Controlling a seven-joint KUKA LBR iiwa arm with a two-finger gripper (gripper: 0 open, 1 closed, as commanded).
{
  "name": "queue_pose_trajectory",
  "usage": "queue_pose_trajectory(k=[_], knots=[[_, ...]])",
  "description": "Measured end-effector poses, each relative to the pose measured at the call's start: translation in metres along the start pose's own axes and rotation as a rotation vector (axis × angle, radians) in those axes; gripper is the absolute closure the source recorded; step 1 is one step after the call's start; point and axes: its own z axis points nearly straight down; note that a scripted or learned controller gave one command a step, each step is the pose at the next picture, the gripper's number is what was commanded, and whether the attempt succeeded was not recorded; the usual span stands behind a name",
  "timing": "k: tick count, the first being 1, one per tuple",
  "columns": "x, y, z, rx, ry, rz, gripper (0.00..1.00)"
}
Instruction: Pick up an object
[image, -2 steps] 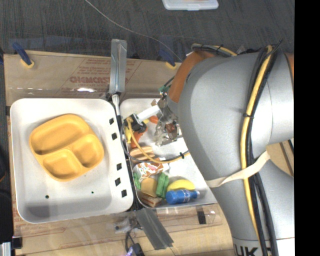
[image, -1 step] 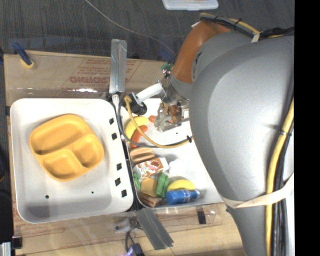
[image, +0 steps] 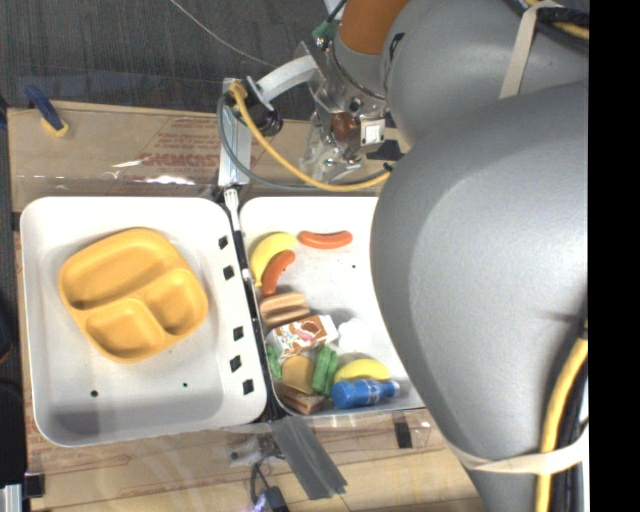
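Scanning from the left edge of the camera view:
Blue clip (image: 45, 108): lies on the brown bench surface, beyond the far-left corner of the left bin.
Left bin (image: 60, 400): shallow, white; holds one item.
Yellow tray (image: 133, 292): three-compartment plate, set diagonally in the left bin's far half.
Divider (image: 240, 320): the two bin rims meet here; small black marks run along it.
Right bin (image: 330, 270): white; its right part is covered by the grey arm.
Banana (image: 268, 248): yellow, near the bin's far-left corner.
Sausage, near (image: 278, 270): red-orange, lying against the banana.
Sausage, far (image: 325, 239): red-orange, apart from the banana, near the far rim.
Cluster (image: 305, 350): mixed toy food packed against the near-left corner; a hot-dog bun (image: 283, 306), a printed carton (image: 300, 338), a green piece (image: 324, 368), a yellow piece (image: 362, 369) and a blue bottle (image: 365, 392) can be told apart.
Gripper (image: 338, 160): raised above the far rim of the right bin, yellow cable looped beside it; opening cannot be told, and nothing is seen in its grasp.
Arm (image: 480, 260): grey, orange band at top.
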Motion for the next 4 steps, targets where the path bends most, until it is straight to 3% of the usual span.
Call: queue_pose_trajectory(k=[1,2,3,4], knots=[[-0.007,-0.044,-0.142,0.0,-0.006,-0.125,1.0],[-0.043,-0.064,-0.106,0.003,-0.018,-0.184,1.0],[0.011,-0.11,-0.138,0.003,-0.014,-0.318,1.0],[0.001,-0.119,-0.037,0.002,-0.025,-0.251,1.0]])
